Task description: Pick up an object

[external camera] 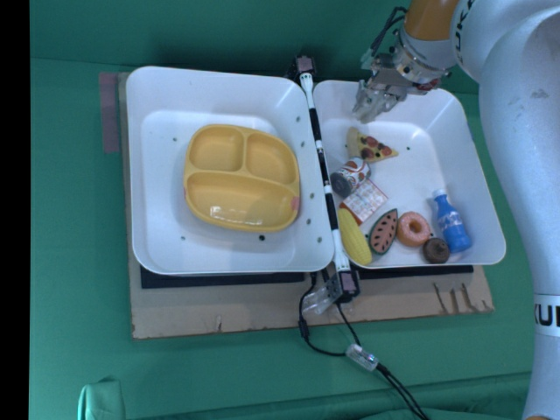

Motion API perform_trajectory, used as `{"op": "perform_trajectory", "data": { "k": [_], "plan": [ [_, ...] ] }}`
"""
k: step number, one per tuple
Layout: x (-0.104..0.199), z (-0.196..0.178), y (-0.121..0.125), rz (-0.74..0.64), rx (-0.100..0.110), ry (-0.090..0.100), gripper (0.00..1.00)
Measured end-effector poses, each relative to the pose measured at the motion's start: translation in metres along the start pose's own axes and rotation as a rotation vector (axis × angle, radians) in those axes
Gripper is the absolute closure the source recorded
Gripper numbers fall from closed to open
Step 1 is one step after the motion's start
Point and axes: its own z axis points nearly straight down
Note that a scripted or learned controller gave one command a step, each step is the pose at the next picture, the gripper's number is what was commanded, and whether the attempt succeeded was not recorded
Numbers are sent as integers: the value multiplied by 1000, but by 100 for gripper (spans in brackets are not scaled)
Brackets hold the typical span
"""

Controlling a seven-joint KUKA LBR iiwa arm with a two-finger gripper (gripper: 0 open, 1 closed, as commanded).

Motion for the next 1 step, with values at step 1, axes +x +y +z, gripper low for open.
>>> {"op": "perform_trajectory", "data": {
  "k": [1],
  "plan": [
    [-3, -1, 0, 1, -2, -6, 0]
  ]
}}
